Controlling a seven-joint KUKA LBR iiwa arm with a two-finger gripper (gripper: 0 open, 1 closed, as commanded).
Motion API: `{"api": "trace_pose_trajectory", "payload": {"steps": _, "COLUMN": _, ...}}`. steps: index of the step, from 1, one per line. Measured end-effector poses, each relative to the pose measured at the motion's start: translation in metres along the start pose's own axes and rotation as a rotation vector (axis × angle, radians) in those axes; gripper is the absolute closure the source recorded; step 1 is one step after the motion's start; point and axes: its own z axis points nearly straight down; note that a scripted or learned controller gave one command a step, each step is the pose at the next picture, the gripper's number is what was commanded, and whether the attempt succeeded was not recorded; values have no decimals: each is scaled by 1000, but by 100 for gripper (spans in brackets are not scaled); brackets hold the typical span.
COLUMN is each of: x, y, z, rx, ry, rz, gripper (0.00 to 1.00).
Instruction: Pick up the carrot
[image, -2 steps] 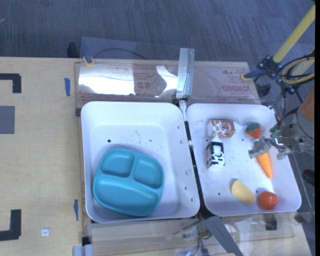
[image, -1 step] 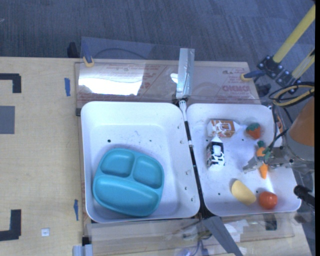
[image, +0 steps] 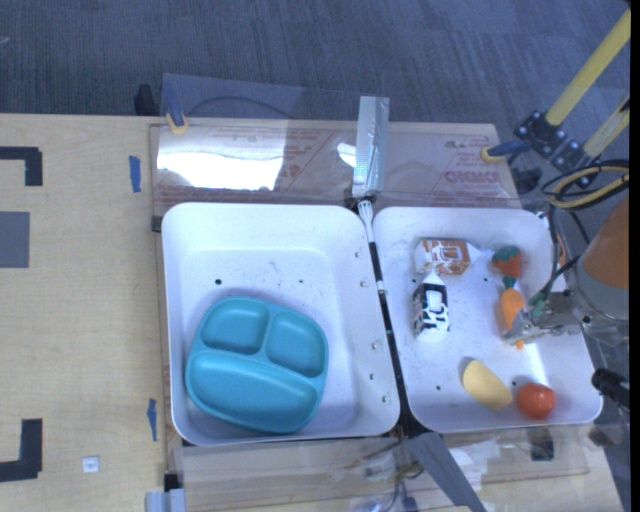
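Observation:
The carrot (image: 511, 305), orange with a green top, lies lengthwise near the right wall of the right bin (image: 455, 410). My gripper (image: 533, 322) reaches in from the right and sits low right beside the carrot's lower end, touching or nearly touching it. The carrot rests on the bin floor. Behind the gripper, the arm's orange band (image: 610, 250) shows at the right edge.
The right bin also holds an orange fruit with a green cap (image: 507, 261), a brown-and-white carton (image: 445, 256), a black-and-white bottle (image: 432, 308), a yellow lemon (image: 485, 384) and a red tomato (image: 536, 399). A blue divided plate (image: 258, 365) lies in the left bin (image: 200, 240).

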Motion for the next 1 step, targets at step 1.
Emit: {"api": "trace_pose_trajectory", "payload": {"steps": 1, "x": 72, "y": 32, "z": -73, "rx": -3, "ry": -1, "rz": -110, "gripper": 100}}
